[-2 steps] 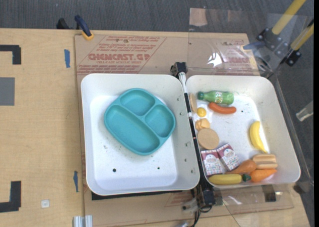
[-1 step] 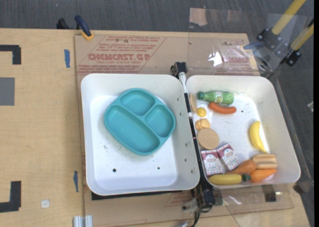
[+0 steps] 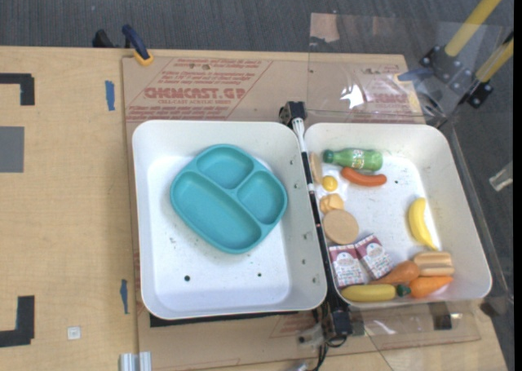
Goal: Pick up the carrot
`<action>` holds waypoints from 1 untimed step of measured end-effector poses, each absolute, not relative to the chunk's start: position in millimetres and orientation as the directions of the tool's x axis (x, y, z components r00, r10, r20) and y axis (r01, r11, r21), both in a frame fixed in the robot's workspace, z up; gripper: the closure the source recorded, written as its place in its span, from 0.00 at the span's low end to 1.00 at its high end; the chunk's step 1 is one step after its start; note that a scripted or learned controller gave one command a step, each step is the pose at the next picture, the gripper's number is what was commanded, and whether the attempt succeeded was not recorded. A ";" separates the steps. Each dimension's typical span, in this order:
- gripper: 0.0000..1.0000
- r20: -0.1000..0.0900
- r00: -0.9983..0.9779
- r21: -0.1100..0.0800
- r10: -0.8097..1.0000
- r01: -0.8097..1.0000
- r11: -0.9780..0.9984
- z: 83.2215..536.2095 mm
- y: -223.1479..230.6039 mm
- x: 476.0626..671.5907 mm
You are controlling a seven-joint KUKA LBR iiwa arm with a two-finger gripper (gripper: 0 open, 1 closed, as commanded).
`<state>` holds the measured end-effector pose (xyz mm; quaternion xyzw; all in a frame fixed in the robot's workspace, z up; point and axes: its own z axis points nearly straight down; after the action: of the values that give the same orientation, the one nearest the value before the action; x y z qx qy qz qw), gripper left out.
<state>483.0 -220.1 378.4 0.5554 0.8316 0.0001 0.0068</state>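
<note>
Carrot (image 3: pixel 430 285) half-hidden under hot dog (image 3: pixel 433 262)

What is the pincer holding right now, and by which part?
Nothing visibly held. The carrot lies in the right bin, at its near corner beside the hot dog.

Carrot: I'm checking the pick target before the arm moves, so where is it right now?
The carrot lies in the right bin, in its near right corner, just under the hot dog and right of the yellow banana.
</note>
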 end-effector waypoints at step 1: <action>1.00 -0.021 -0.385 0.015 0.923 0.923 0.386 390.3 -220.4 485.5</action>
<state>485.5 -220.4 390.3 0.5542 0.8323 0.0005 0.0129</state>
